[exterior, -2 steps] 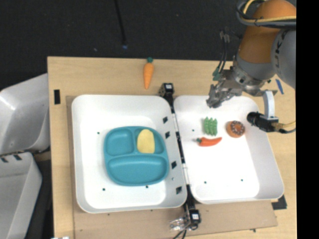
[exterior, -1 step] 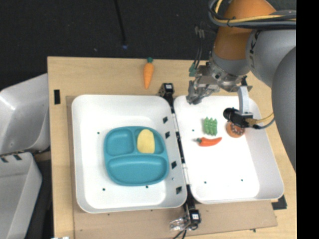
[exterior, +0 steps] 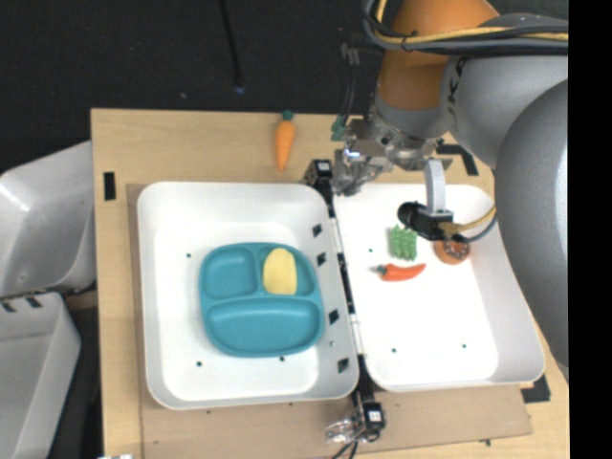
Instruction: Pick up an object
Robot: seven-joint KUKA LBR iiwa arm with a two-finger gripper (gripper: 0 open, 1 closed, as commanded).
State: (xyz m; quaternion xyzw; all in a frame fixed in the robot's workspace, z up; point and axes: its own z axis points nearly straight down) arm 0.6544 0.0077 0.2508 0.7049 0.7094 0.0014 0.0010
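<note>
White, smooth plastic forms two shallow bins with rounded corners, set side by side on a pale wooden bench (exterior: 115, 142). The left bin (exterior: 158, 285) holds a teal divided tray (exterior: 258, 325) with rounded edges. A smooth, pale yellow oval piece (exterior: 279, 271), perhaps a toy potato or lemon, lies in the tray's upper right compartment.

The right bin (exterior: 459, 338) has three small things in its upper part. A green, ridged toy vegetable (exterior: 404, 243) stands just above a glossy red chilli pepper (exterior: 402, 272), which lies crosswise. To their right is a round brown-orange piece (exterior: 453, 251), partly covered by robot parts and too small to name.

An orange toy carrot (exterior: 284, 140) with a green top lies on the bare bench above the left bin, outside both bins.

The metallic gripper (exterior: 359, 168) hangs at upper centre, over the top end of the seam between the bins. It is a tangle of dark and shiny parts, and whether it is open or closed cannot be told. The grey arm is cut off at the right.
</note>
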